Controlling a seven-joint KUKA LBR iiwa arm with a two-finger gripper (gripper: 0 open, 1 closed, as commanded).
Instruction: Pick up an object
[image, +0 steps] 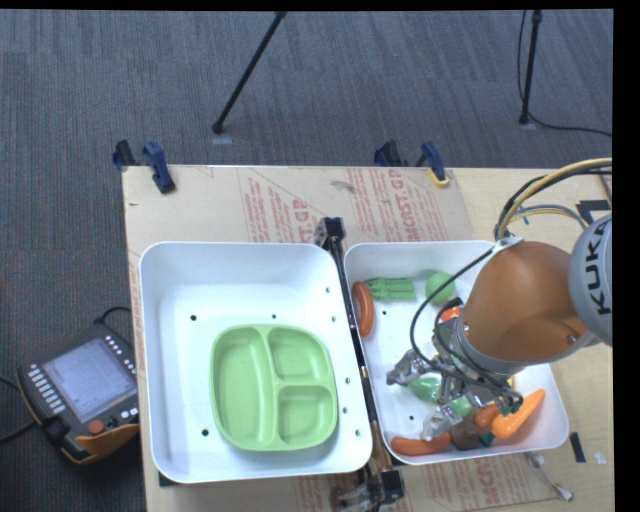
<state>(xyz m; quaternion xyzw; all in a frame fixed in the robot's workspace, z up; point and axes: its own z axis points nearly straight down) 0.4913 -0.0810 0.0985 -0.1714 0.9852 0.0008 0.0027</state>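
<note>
My gripper (437, 392) hangs low inside the right bin (400, 262), under the orange wrist band. Its metal fingers (409, 370) reach down among a cluster of toy foods. A green piece (452, 406) lies right under the fingers. An orange carrot (518, 415) and a red-orange sausage shape (420, 444) lie at the bin's front. Whether anything sits between the fingers is hidden by the wrist. At the bin's back lie a green ribbed vegetable (388, 289), a green round piece (439, 287) and a red-orange sausage (362, 307).
The left bin (180, 280) holds a light green divided plate (273, 386). A black clamp (332, 232) sits between the bins at the back. A teach pendant (80, 388) lies on the floor at the left. Blue clamps (157, 163) hold the bench's far edge.
</note>
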